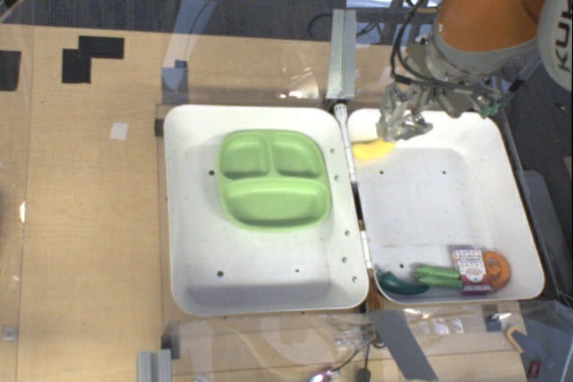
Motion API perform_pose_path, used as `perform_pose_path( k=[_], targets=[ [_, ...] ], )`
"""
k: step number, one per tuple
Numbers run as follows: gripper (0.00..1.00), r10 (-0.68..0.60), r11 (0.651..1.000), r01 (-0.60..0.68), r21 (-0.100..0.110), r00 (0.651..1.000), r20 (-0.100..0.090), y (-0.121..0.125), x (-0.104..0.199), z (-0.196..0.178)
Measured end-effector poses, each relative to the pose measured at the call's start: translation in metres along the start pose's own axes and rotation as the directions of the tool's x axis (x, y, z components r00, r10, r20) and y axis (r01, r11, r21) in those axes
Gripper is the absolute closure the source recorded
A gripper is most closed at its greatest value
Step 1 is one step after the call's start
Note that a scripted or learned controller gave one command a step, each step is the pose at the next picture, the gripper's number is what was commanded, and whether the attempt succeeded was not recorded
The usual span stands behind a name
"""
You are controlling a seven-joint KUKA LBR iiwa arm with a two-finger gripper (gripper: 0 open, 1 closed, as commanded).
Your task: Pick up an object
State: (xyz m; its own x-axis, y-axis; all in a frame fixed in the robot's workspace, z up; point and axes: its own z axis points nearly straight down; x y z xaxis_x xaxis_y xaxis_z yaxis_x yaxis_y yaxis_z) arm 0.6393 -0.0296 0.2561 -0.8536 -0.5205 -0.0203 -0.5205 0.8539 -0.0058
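the left bin (192,282) holds a green divided tray (272,178) near its middle. the right bin (430,192) holds a yellow object (369,148) in its far left corner and a cluster along the near edge: green item (437,276), small packet (469,265), orange ring (495,269). the hand (400,122) hovers just beside the yellow object; its grip state cannot be told.

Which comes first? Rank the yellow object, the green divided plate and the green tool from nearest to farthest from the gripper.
From the gripper:
1. Yellow object, just beside and below it, in the right bin's far left corner.
2. Green divided plate, in the middle of the left bin.
3. Green tool, along the right bin's near edge.
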Motion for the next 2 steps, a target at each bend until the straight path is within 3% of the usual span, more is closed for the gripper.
perform_pose_path(
  k=[1,2],
  targets=[
    [0.00,0.000,1.000,0.000,0.000,1.000,0.000,0.000,0.000,0.000],
    [1.00,0.002,1.000,-0.002,0.004,1.000,0.011,0.000,-0.003,-0.014]
  ],
)
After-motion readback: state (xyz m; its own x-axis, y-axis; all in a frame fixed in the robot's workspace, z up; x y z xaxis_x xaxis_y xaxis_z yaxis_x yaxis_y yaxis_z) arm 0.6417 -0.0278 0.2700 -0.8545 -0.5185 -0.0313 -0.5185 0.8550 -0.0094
